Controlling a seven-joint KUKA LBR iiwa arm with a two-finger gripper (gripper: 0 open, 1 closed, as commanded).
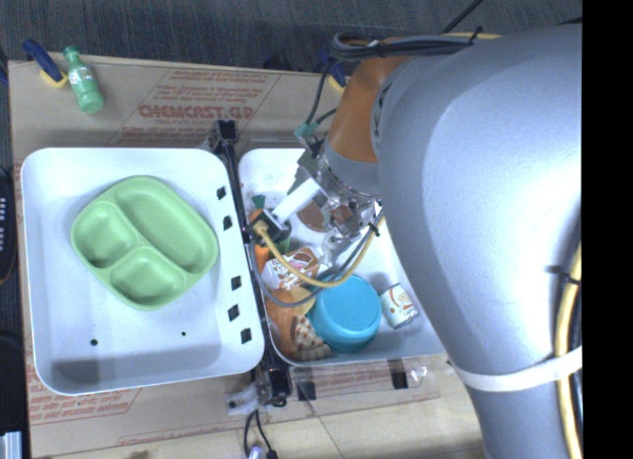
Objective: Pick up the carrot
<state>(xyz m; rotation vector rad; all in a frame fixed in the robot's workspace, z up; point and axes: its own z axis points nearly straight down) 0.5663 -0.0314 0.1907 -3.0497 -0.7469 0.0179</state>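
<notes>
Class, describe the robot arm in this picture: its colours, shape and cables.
The arm is thick, rounded and smooth grey. An orange band sits above the wrist. Thin black cables loop past that band.

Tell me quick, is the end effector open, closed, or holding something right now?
End effector: cannot be told. It is low in the right bin among the clutter, partly covered by the arm.

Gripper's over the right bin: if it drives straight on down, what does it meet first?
Likely the clutter just above the blue bowl, not the carrot, which lies nearer the divider. Depth under the gripper is unclear.
</notes>
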